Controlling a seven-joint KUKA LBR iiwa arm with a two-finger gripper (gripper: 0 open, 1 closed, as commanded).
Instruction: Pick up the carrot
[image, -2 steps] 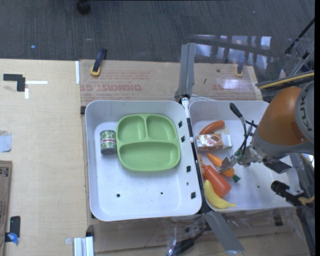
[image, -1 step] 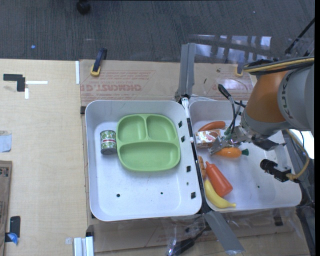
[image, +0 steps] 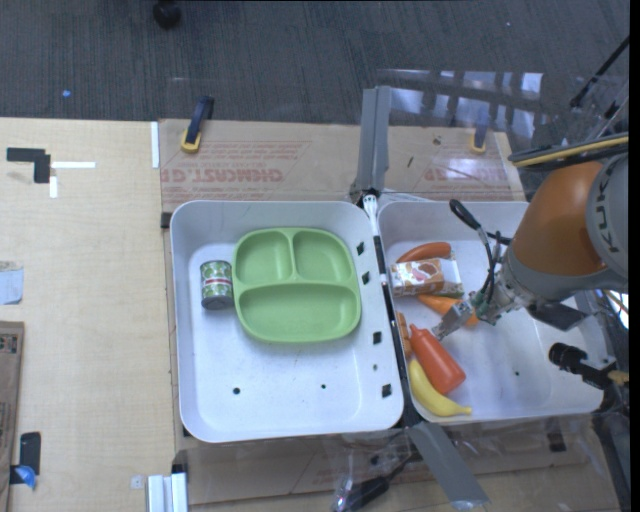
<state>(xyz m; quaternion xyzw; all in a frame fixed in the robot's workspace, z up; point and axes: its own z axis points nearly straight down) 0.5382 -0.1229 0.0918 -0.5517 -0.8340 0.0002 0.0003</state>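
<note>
The carrot (image: 436, 302) is a thin orange stick lying in the right bin (image: 520, 385), just below a snack packet (image: 427, 275). My gripper (image: 458, 320) is low over the carrot's right end and partly covers it. A bit of orange shows on the gripper's far side. I cannot make out whether the carrot is in its grasp.
A red bottle (image: 438, 360) and a yellow banana (image: 436, 396) lie just below-left of the gripper. A red-orange long item (image: 425, 250) lies above the packet. The left bin (image: 200, 390) holds a green divided plate (image: 297, 284) and a small can (image: 215, 284).
</note>
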